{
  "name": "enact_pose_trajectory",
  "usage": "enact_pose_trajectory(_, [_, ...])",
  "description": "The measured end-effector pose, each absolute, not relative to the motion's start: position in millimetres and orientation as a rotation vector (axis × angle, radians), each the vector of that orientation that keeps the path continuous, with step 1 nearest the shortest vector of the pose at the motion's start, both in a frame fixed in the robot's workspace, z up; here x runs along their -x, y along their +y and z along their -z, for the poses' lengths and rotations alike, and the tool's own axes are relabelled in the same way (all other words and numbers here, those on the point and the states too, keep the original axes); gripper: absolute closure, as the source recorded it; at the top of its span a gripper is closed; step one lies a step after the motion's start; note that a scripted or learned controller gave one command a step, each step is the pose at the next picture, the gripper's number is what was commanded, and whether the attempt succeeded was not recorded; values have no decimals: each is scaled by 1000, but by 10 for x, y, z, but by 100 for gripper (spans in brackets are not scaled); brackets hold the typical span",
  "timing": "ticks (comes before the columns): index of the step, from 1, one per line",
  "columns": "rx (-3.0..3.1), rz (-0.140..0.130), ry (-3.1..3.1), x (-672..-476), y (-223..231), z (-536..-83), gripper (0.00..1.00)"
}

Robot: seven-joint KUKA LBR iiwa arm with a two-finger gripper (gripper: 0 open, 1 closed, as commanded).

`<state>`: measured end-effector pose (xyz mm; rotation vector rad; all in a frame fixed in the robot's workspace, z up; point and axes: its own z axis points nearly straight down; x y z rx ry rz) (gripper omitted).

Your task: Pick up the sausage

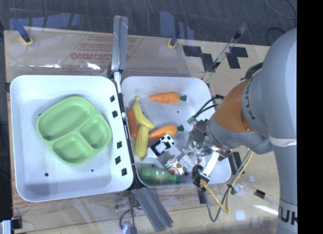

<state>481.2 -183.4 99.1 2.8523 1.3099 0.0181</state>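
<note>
The sausage point(130, 121) lies along the left wall of the right bin point(198, 84), half under the banana point(141, 115). It looks light, stiff and smooth; better to pinch across its middle. The gripper point(196, 155) hovers nearby; its state I cannot tell.

The bench point(60, 51), covered with a clear sheet over brown board, carried two shallow white bins side by side, the left bin point(25, 177) touching the right bin point(199, 84).
</note>
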Motion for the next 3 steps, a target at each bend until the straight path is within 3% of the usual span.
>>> enact_pose_trajectory(1, [-2852, -19, 1313, -4818, -1822, -980, 0])
enact_pose_trajectory(3, [-3115, -20, 324, -4803, -1150, -972, 0])
